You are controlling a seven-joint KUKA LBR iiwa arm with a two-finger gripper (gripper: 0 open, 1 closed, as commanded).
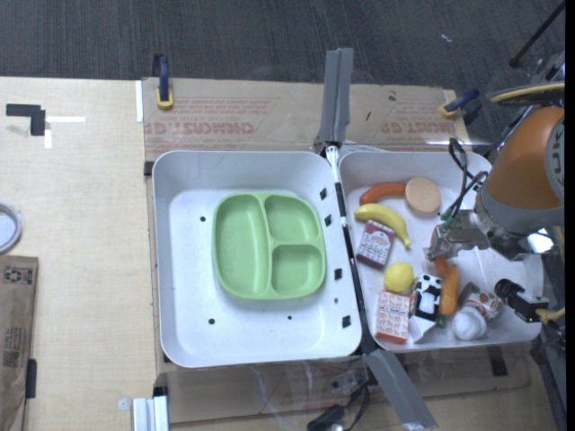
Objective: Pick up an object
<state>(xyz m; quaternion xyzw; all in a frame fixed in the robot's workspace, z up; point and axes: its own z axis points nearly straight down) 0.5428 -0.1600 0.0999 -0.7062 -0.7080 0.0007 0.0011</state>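
Camera view: gripper (442,246) low among crowded right bin (467,160) items

Left bin (175,268): green divided plate (269,244) sat in middle, bare white floor all around it, easy to reach from above. Right bin (359,171): crowded. Banana (384,219), sausage (382,190), round bun (422,195) filled back part; red carton (375,244), lemon (399,277), snack box (393,316), carrot (448,291) packed close toward front. Small free floor stayed near back right corner. Arm (530,173) hung over right side, blocking access there.
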